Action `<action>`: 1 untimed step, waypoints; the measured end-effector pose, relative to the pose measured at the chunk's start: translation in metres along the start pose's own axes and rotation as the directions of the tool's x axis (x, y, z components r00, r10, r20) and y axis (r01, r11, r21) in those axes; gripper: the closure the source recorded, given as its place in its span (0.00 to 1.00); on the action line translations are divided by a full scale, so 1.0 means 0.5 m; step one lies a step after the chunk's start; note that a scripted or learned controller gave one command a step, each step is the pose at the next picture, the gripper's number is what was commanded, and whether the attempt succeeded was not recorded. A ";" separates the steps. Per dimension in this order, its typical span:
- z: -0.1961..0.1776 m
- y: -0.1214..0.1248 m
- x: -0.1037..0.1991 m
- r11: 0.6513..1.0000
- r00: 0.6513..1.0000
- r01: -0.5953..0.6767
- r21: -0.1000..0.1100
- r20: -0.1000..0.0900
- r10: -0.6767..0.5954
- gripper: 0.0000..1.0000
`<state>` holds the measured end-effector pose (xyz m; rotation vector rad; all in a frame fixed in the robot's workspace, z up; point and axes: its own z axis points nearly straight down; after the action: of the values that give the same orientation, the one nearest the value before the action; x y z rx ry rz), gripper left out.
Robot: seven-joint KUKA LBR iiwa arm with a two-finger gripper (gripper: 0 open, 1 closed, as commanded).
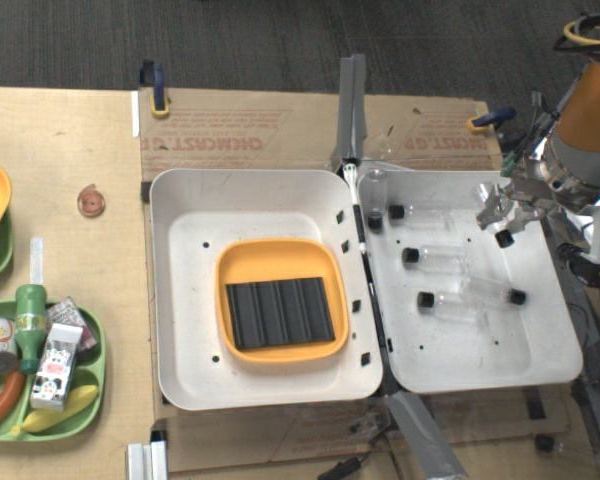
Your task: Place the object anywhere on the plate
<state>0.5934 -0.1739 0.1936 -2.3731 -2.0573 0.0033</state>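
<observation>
My tool [508, 220] hangs at the right bin's [540, 368] upper right edge, jaw state I cannot tell; clear vials [450, 303] with black caps lie mid-bin, so I should drop squarely over one, grip across its body, then carry left to the orange plate [280, 255].

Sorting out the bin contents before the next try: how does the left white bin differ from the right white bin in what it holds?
The left white bin holds one orange square plate with a dark ribbed insert; the right white bin holds several small clear vials with black caps lying scattered. The left bin's load sits centred; the right bin's vials are spread apart. The claw is over the right bin's far edge, not the left. Both are shallow, white and similar in shape.
</observation>
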 end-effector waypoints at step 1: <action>0.004 0.139 -0.055 0.983 0.983 0.185 -0.002 0.002 -0.185 1.00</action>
<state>0.6581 -0.2111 0.1914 -2.1735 -2.2710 0.0024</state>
